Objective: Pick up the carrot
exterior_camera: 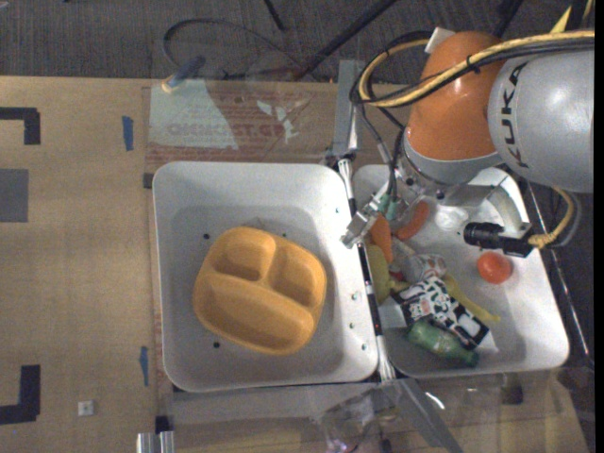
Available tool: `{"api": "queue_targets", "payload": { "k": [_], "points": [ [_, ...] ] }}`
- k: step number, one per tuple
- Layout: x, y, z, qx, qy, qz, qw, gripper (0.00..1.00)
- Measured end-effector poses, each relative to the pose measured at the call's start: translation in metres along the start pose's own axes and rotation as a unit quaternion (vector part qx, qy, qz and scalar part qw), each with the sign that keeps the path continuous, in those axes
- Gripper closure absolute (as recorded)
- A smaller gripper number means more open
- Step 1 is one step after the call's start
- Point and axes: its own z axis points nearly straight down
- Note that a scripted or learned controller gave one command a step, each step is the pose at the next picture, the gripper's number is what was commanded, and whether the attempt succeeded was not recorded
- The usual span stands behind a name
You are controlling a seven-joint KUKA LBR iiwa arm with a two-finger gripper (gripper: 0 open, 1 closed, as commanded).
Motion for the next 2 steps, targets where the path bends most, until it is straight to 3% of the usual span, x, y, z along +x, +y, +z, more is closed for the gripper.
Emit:
{"api": "queue_targets", "payload": {
  "k": [1,2],
  "points": [
    [-0.003,0.025,0.000,-0.001,0.000,-0.149,0.9888,0.00],
    [0.069,0.059,0.047,0.002,0.002,-0.057,0.9984,0.00]
  ]
}}
